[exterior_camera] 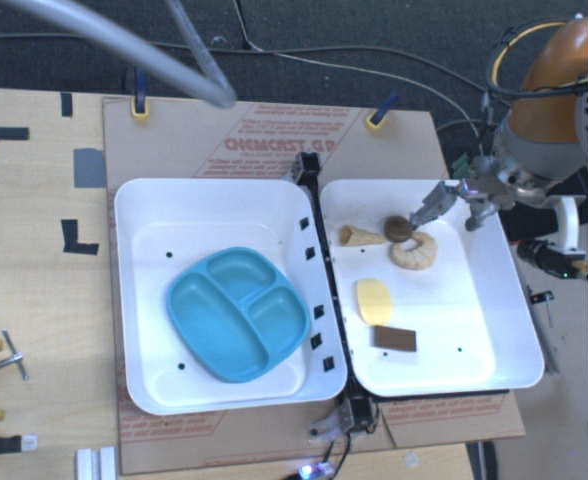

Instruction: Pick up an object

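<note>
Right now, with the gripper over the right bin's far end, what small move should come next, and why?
Probably a short descent. The gripper hovers near the brown mushroom-like piece and the tan ring-shaped pastry, nothing visibly between its fingers. The yellow piece and brown block lie nearer the camera.

Wooden bench (34, 268) under cardboard sheet (274, 133) with two white bins (134, 268).

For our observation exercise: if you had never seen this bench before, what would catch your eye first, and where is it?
First, the bright blue divided plate, lying alone in the left bin. Next, the grey arm with its orange band, reaching in from the right, its gripper low over the right bin. Close by its tip lie a small brown piece and a pale ring-shaped item, with a yellow piece and a dark brown block nearer the front.
</note>
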`<state>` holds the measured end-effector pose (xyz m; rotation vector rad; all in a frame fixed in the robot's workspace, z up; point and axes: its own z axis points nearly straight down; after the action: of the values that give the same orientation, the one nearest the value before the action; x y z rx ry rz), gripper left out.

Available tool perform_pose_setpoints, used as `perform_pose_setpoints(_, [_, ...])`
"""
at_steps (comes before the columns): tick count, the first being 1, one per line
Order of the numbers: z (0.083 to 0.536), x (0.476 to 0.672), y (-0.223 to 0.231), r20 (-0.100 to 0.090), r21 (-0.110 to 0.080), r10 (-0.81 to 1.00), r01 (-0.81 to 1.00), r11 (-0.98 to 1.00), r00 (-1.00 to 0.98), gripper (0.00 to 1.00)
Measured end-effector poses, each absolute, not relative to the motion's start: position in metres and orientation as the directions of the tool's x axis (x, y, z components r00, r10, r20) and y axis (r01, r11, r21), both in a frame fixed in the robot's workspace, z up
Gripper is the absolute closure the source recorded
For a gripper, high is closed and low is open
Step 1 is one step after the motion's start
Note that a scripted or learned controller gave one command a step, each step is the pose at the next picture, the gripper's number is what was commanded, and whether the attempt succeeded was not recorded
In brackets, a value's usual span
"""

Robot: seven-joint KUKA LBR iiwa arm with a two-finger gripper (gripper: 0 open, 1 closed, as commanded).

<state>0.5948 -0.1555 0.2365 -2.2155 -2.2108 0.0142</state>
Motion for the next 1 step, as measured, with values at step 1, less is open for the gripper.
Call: perform_pose_setpoints(1, [0.2448, 0.5972, -0.155, 0.0, -0.002, 1.0, 1.0, 0.002, -0.002, 0.0])
